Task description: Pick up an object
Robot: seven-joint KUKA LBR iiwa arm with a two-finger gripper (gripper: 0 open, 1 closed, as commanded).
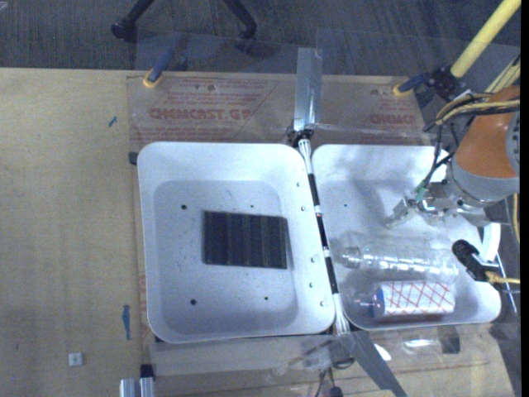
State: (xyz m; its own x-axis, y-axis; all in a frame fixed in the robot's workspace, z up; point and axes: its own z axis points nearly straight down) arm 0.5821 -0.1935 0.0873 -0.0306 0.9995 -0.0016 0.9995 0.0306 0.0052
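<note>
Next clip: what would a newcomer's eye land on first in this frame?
Probably the dark ribbed rectangular pad, lying flat in the middle of the left bin. Next, the grey arm with its orange band reaching over the right bin from the right. Below it lie a clear plastic bottle and a tube with a red crosshatch pattern, near the front wall.

Left bin [165, 180] has loads of room: just a flat dark pad [245, 240] lying in the middle, open floor all around it. Right bin [347, 168] is tighter. A clear bottle [397, 260] lies across it, with a red-checked tube [413, 298] just beside it along the near wall, so that near half is crowded. The arm [488, 151] hangs over the right side. Far-left corner there is open.
</note>
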